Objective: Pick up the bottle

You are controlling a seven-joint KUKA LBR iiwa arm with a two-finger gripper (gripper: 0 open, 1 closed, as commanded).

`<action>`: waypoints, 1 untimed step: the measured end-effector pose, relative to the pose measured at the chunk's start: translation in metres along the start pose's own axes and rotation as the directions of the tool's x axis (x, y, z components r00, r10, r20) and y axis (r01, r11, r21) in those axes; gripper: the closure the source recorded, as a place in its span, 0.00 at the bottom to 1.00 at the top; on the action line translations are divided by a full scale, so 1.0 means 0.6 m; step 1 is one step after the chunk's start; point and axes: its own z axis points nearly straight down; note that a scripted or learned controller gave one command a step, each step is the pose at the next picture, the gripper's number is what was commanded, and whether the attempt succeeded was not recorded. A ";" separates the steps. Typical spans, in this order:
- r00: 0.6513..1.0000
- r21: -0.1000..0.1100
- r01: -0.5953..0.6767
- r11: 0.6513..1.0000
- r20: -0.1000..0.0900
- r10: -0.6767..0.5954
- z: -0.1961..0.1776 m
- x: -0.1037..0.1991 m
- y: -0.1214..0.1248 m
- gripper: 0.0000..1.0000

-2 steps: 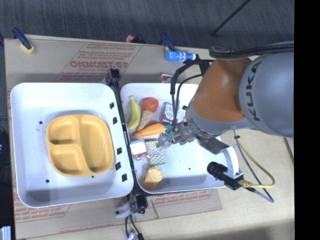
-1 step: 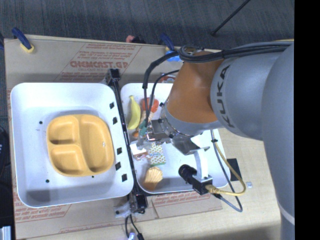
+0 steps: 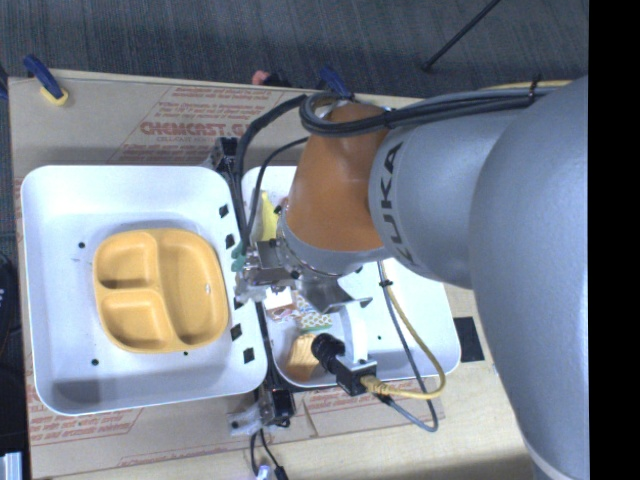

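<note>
At the bench's (image 3: 150, 133) near edge, a yellow cable (image 3: 410, 390) loops off the arm (image 3: 480, 198) over the front lip of the right bin (image 3: 440, 348). Just behind it, inside that bin, lie a brown item (image 3: 300, 356) and a patterned item (image 3: 315, 320), both partly covered by the arm's black fitting (image 3: 335, 360). Above them the gripper (image 3: 262, 280) hangs low over the wall between the two bins, too buried under the wrist to tell whether it is released or clenched, and nothing shows in its grasp. A slim yellow shape (image 3: 267, 218) peeks out along the right bin's left wall, behind the gripper. Which of these three is the bottle cannot be told from here. In the left bin (image 3: 40, 268) rests a yellow divided plate (image 3: 160, 290), well apart from the gripper. The orange band (image 3: 335, 183) looms over the right bin, and two blue clamps (image 3: 45, 78) grip the bench's far edge.
</note>
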 end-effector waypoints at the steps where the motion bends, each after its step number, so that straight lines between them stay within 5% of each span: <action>1: 0.993 0.003 -0.118 0.993 0.000 0.118 0.065 -0.029 -0.003 1.00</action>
